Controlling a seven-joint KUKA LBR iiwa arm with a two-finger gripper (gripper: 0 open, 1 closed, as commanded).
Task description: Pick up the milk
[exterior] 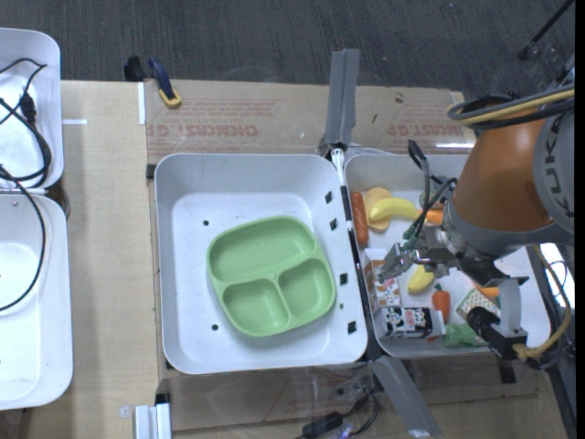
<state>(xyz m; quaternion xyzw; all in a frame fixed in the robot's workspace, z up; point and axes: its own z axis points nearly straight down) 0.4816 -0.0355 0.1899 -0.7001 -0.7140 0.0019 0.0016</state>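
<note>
Orange-banded arm [512, 181] above cardboard-covered bench [228, 117]

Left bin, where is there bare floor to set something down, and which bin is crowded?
Left bin: bare white floor rings the green tray, widest along the top wall. Right bin: crowded with bananas, milk carton, carrot and the arm.

Two white bins [178, 273] [388, 344], one green tray [271, 274] with three compartments, two bananas [393, 210] [420, 279], one hot dog [359, 219], one carrot [441, 303], one milk carton [408, 320], one arm [503, 186] with one gripper [399, 262]
</note>
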